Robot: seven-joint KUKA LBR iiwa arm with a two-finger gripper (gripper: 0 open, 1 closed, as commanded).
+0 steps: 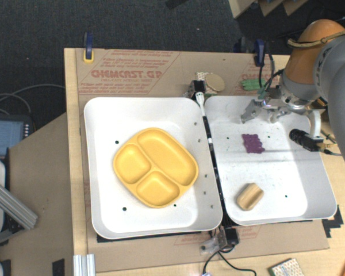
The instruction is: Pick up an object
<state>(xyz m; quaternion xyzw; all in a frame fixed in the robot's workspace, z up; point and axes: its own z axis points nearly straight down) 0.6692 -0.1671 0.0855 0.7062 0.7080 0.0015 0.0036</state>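
Counter sheet (126, 68) printed "CHEMCAST GP" in red. Left bin (98, 171) holds a yellow tray (155, 167). Right bin (310, 194) holds a purple piece (253, 143) and tan block (250, 196). End effector (263, 111) at its far edge; grip state cannot be told.

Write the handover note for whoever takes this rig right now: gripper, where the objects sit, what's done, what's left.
Gripper: low over the back of the right bin, nothing seen between its fingers; open or shut can't be told from this view.
Objects: purple piece on the right bin floor just in front of the gripper; tan block nearer the front of the same bin; yellow divided plate in the left bin.
Done: arm is over the right bin.
Left: grasp and lift an object; all three rest in the bins.
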